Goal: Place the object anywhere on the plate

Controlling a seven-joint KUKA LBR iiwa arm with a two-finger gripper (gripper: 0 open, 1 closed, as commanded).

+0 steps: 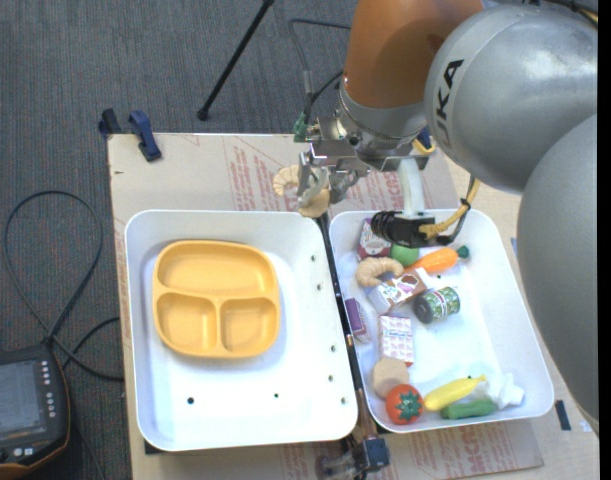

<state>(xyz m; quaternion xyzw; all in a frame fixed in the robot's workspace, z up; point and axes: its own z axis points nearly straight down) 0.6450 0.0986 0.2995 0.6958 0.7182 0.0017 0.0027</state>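
Grey carpet behind, pincer [315, 190] above the bins' top edge, pinching a small tan object [313, 204].

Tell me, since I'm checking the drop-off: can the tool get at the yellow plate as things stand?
Probably yes. The tool hangs above the seam between the bins, and the yellow plate lies open in the left bin with nothing above it.

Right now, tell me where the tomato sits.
The tomato lies at the right bin's near edge, beside the banana.
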